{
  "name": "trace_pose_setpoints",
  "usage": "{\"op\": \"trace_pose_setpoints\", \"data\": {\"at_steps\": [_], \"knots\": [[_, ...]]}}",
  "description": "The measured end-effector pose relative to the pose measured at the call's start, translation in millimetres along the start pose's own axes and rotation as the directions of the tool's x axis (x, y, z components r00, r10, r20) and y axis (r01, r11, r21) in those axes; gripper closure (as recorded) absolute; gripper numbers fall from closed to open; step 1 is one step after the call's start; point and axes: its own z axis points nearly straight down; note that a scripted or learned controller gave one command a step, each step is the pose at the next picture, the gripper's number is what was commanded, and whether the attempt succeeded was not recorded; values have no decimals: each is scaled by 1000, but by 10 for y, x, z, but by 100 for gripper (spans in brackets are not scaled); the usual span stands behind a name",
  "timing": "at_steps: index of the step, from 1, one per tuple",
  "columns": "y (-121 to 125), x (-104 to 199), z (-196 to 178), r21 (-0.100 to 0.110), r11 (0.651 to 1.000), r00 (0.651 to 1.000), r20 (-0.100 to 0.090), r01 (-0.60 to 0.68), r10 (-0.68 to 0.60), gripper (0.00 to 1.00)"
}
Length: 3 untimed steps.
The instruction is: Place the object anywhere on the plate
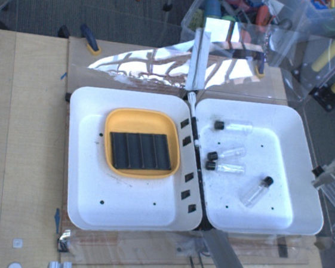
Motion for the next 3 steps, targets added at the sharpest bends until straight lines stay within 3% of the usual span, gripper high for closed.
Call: {"op": "trace_pose_setpoints", "data": {"at_steps": [1,2,3], "knots": [[133,-119,76,-1,976,976,0,218,-218,100],[202,-188,118,-1,881,881,1,473,-473,100],[257,-242,40,-1,716,716,2,698,-698,100]]}}
